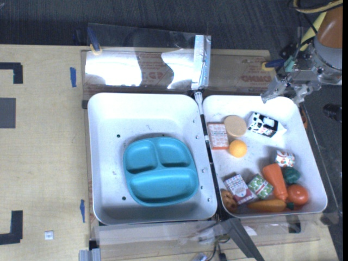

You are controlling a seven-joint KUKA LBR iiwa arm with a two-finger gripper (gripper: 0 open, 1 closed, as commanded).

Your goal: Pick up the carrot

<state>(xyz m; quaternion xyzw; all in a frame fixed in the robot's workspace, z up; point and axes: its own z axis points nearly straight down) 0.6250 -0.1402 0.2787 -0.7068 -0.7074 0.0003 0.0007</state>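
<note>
The carrot (274, 180) is orange with a dark green top (291, 174). It lies at a slant in the near right part of the right bin (314, 162), among other toy foods. My gripper (281, 93) hangs over the far right corner of that bin, well behind the carrot and apart from it. Nothing shows under it but the bin's rim.
The left bin (103, 145) holds a blue divided plate (160, 170). Around the carrot lie a red tomato (298, 194), an orange oblong piece (267, 204), a green packet (260, 187) and a pink box (237, 187). Farther back are an orange ball (237, 148), a tan can (235, 126) and a black-and-white carton (263, 125).
</note>
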